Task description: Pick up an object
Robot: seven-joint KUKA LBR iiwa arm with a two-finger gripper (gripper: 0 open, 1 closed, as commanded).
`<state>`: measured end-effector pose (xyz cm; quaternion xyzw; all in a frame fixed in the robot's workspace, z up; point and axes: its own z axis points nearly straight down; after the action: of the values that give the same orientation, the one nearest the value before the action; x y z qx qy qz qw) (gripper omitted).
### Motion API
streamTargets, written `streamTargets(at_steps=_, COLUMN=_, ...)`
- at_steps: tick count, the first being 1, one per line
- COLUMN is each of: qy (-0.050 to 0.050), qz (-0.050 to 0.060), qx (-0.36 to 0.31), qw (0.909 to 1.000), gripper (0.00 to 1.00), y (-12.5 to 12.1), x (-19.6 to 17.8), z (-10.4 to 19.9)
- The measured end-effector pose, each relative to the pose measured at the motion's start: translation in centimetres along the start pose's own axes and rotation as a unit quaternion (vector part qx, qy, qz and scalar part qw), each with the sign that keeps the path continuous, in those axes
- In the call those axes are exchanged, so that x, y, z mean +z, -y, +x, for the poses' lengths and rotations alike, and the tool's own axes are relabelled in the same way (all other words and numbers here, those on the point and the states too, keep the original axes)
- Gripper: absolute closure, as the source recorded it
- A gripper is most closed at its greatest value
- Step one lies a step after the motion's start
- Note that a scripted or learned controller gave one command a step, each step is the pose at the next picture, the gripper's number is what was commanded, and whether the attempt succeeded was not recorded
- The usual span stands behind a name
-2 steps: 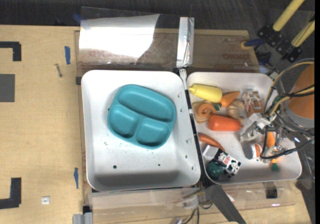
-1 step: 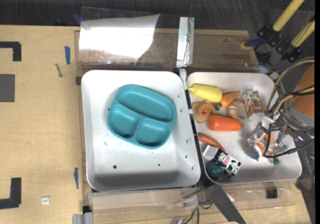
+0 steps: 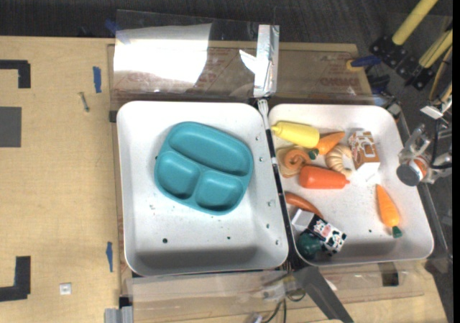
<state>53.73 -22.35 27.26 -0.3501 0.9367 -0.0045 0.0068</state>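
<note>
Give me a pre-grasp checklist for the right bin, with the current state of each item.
1. Gripper positioned over the right bin: not ok, it sits at the bin's right rim.
2. Lone target available: ok, the small carrot lies apart from the others.
3. Pile by the divider separated: not ok, yellow bottle, large carrot and croissant touch.
4. Jaws open: cannot tell.
5. Teal tray out of the way: ok, in the left bin.

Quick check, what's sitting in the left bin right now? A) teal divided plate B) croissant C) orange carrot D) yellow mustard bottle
A: the teal divided plate lies in the left bin, while the mustard bottle, carrot and croissant all lie in the right bin.
</note>
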Motion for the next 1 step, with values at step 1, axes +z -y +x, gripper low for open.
streamTargets(at_steps=1, qy=-0.002, qz=-0.005, qx=0.0, qw=1.0, gripper=0.0, y=-0.15, x=0.48, z=0.1)
